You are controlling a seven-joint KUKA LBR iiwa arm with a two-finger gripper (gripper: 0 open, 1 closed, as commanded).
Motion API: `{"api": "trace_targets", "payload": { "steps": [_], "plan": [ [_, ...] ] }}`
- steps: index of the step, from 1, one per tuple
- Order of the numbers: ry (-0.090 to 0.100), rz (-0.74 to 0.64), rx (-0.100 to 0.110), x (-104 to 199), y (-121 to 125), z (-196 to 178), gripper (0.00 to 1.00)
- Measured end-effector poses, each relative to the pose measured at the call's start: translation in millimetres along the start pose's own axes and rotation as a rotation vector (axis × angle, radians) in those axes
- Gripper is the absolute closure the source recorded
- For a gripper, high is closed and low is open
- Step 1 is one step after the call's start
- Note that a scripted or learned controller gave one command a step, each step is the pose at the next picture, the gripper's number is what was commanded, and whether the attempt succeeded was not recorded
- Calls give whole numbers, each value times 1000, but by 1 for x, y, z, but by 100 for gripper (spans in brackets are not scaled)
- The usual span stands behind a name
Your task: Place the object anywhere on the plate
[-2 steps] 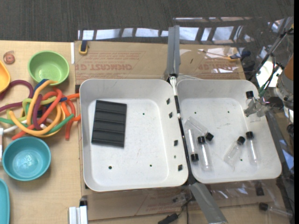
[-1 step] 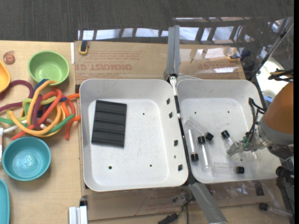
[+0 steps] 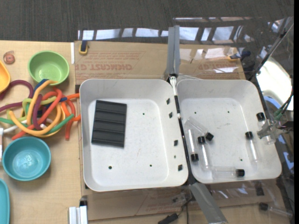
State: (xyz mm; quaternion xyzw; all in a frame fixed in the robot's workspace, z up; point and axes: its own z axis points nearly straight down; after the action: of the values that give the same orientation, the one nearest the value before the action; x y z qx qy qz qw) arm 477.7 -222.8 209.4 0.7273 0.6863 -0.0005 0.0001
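A black ribbed rectangular plate (image 3: 110, 123) lies flat in the left part of the left bin (image 3: 140, 181). The right bin (image 3: 224, 90) holds several clear tubes with black caps. One tube (image 3: 191, 136) lies near the bin's left wall and another tube (image 3: 252, 150) lies towards the right. A third tube (image 3: 226, 173) rests along the front wall. A further capped tube (image 3: 264, 124) leans at the right rim.
On the wooden bench left of the bins are a green bowl (image 3: 48, 67), a blue bowl (image 3: 26, 157) and a tangle of coloured cords (image 3: 42, 108). Cardboard (image 3: 121, 64) lies under the bins. A metal frame (image 3: 210, 31) and cables stand at the back right.
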Motion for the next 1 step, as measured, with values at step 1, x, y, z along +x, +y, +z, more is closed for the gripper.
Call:
{"api": "trace_targets", "payload": {
  "steps": [1],
  "plan": [
    [1,-84,2,3,-1,38,100]
  ]
}}
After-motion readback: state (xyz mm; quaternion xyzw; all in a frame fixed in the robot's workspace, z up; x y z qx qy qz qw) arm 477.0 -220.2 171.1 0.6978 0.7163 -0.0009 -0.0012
